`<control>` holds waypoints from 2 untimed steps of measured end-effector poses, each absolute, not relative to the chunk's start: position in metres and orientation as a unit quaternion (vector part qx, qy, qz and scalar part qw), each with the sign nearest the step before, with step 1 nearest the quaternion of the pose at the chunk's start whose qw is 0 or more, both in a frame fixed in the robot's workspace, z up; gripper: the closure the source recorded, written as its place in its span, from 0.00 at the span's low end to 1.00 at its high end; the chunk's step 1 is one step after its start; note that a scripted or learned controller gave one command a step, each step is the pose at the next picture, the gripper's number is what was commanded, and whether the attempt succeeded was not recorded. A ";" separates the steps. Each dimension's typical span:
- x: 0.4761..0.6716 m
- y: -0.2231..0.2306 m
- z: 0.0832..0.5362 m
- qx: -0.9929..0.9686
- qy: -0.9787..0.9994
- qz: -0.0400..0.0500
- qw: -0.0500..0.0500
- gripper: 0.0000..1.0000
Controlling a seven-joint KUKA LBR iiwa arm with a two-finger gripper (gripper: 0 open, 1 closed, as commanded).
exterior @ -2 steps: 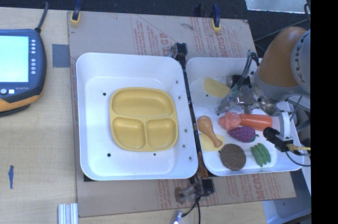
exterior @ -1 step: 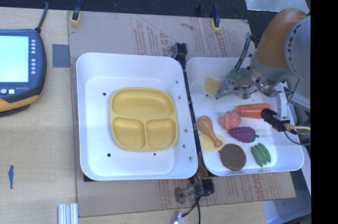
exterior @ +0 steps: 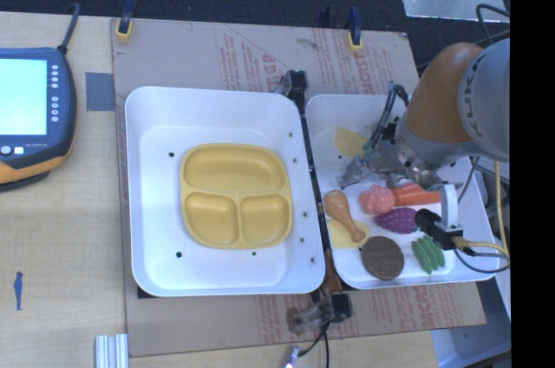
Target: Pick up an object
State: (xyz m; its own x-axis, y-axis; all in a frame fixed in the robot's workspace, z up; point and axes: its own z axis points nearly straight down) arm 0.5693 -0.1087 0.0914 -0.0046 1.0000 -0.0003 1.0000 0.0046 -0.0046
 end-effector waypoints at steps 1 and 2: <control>0.629 -0.116 0.092 -0.706 -0.708 0.000 0.001 0.00; 0.652 -0.114 0.090 -0.708 -0.706 0.007 0.009 0.00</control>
State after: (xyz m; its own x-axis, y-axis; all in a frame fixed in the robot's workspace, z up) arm 0.6521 -0.1138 0.0897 0.0026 1.0000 0.0036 0.9997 -0.0026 -0.0225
